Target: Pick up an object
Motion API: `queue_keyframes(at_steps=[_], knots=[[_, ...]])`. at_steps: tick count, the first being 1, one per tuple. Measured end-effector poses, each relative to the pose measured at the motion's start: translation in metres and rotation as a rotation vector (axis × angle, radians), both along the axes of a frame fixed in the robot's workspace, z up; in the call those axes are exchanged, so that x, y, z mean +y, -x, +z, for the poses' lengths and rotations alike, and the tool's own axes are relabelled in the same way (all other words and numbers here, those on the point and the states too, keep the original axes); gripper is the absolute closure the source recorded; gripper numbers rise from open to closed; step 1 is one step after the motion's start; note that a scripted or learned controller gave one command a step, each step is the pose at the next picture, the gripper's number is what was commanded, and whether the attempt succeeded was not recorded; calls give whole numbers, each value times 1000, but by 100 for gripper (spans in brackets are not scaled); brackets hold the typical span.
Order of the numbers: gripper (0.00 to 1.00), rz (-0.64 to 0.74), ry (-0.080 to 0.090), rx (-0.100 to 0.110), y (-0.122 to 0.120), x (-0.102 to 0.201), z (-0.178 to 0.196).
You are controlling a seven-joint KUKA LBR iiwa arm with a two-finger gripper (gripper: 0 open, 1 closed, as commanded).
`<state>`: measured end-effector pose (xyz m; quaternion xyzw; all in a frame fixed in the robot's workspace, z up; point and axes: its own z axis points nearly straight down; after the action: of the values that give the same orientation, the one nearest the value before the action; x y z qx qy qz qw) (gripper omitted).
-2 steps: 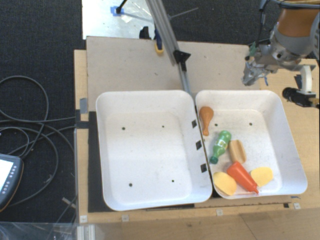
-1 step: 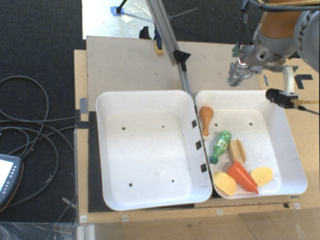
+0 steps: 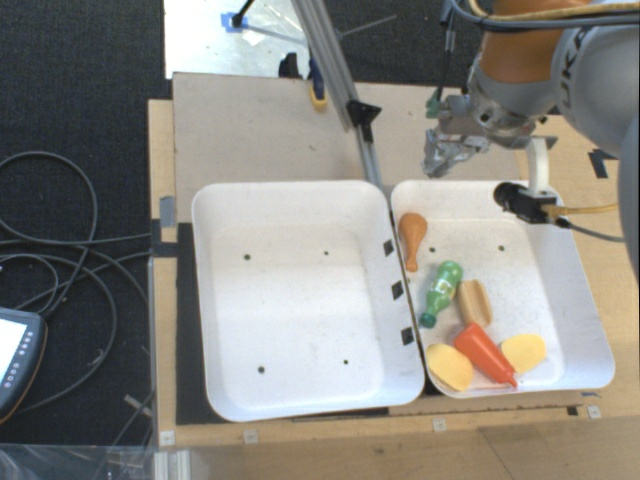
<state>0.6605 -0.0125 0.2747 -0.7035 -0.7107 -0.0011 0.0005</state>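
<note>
My gripper point(image 3: 441, 162) hangs above the far edge of the right bin point(image 3: 575, 298), close to its back left corner, with nothing seen between its fingers. Below it in that bin lie a brown drumstick point(image 3: 411, 236) by the left wall, a green bottle point(image 3: 441, 291), a tan bread roll point(image 3: 473, 302), an orange carrot point(image 3: 484, 353) and two yellow pieces point(image 3: 450, 366) point(image 3: 524, 350) near the front.
The left bin point(image 3: 290, 298) sits beside the right one, sharing a middle wall. A slanted metal pole point(image 3: 335, 68) crosses the bench behind the bins. Cables lie on the dark floor at left.
</note>
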Motion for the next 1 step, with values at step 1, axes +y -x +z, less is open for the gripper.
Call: queue_keyframes(at_steps=[1], knots=[[100,0,0,1,8,46,-7]])
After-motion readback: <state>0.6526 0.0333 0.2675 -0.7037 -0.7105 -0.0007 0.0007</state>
